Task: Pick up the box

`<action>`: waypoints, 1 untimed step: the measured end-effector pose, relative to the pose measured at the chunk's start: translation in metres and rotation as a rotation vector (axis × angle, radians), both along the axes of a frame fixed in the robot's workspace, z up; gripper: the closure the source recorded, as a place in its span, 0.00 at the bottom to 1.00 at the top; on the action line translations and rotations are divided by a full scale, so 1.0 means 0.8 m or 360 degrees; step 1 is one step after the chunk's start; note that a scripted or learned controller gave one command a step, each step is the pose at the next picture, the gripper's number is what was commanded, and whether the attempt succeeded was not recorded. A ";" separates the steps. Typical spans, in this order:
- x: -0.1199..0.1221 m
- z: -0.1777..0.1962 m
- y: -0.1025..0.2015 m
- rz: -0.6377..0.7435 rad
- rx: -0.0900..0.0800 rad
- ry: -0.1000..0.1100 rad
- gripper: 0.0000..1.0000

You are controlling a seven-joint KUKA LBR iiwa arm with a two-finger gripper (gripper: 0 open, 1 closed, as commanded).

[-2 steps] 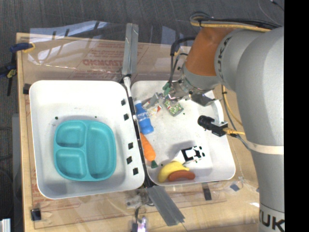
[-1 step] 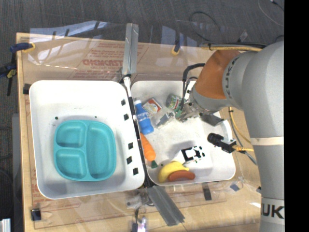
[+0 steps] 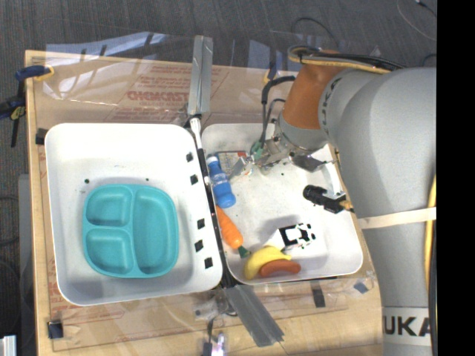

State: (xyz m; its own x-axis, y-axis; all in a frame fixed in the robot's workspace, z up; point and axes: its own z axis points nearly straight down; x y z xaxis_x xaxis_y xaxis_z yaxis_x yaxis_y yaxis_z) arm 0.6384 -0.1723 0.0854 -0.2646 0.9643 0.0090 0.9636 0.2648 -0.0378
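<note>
Nearby, gripper (image 3: 256, 156) beside bin rim (image 3: 223, 130)

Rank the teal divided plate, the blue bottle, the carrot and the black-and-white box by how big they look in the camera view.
Largest to smallest:
1. teal divided plate, by far
2. blue bottle and carrot, too alike in length to separate
3. black-and-white box, the shortest, though blockier than either

Grey arm (image 3: 386, 147) bent low, gripper (image 3: 260, 156) down
</note>
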 end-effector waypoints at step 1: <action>0.009 0.001 0.006 0.0180 -0.0002 0.0001 0.00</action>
